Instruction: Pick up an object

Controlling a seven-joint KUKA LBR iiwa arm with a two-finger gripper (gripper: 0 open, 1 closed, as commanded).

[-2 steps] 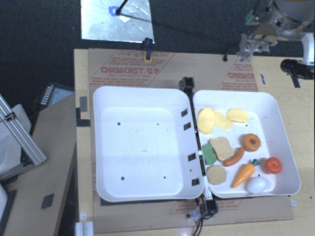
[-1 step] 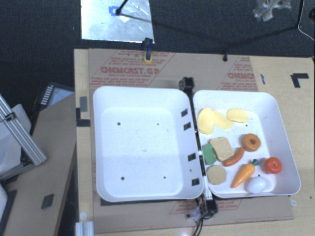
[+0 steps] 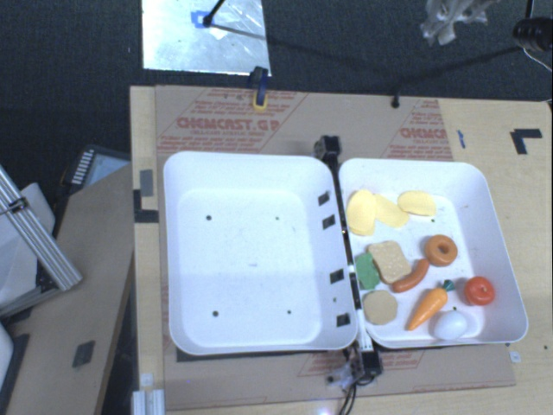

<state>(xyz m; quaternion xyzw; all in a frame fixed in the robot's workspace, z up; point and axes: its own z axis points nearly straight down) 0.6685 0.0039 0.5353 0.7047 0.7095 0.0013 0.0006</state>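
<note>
On the worktop [image 3: 216, 115] sit two shallow white plastic bins side by side. The left bin [image 3: 251, 253] reaches toward the worktop's left edge; the right bin [image 3: 484, 206], toward its right edge, holds a cluster of toy food. Along that bin's far side lie pale yellow chip-like pieces [image 3: 373, 210] and a separate yellow slice [image 3: 417, 203]. Nearer the middle are a tan bread slice [image 3: 390, 260] lying partly over a green leaf-shaped piece [image 3: 368, 271], a brown sausage [image 3: 410, 276] touching the bread, and a glazed orange doughnut [image 3: 441, 250]. Toward the near edge lie a round tan biscuit [image 3: 379, 306], an orange carrot [image 3: 428, 307], a white egg [image 3: 450, 325] just beside the carrot's tip, and a red tomato [image 3: 479, 290]. The gripper [image 3: 449, 11] hangs blurred beyond the worktop's far right corner, well apart from the bins; whether it is open or closed I cannot tell.
</note>
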